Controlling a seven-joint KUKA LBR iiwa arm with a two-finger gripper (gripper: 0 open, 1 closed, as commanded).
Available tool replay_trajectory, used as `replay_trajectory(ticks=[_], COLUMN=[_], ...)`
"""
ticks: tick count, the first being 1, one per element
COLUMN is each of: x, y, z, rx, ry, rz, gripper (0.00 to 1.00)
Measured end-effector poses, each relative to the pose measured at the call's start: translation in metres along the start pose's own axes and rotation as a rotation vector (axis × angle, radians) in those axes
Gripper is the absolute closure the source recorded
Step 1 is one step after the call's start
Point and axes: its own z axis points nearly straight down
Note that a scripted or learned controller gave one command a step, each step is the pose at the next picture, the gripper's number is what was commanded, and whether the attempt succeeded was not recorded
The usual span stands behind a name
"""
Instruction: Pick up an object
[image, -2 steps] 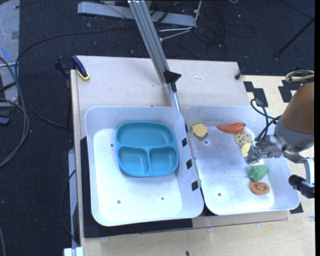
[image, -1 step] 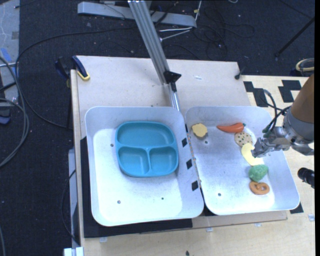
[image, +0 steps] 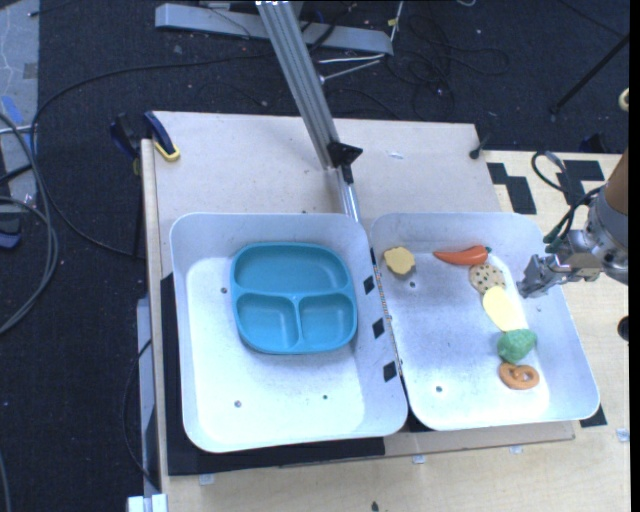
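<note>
- Two shallow white bins: the left one (image: 205, 395) and the right one (image: 450, 395), both plain with faint grey scuffing
- Sky-blue plastic divided plate (image: 294, 297), one even colour
- Orange-red toy chilli pepper (image: 461, 256)
- Yellow rounded toy piece (image: 400, 261)
- Tan round cookie with dark speckles (image: 486, 276)
- Pale yellow oval toy piece (image: 504, 307)
- Green lumpy toy vegetable (image: 517, 344)
- Orange-brown toy pretzel (image: 519, 376)
- Light beige wooden bench top (image: 260, 165)
- Dark speckled floor (image: 70, 330)
</note>
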Motion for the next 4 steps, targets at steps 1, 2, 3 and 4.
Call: replay_trajectory(ticks=[1, 2, 3, 4], x=[0.000, 0.051, 0.112, 0.171], y=[0.001, 0.010, 0.016, 0.022], z=[-0.032, -0.014, -0.015, -0.017], rx=[0.003, 0.008, 0.007, 0.006], ry=[0.001, 0.004, 0.004, 0.004], rz=[0.001, -0.004, -0.004, -0.005], gripper=[1.00, 1.00, 1.00, 1.00])
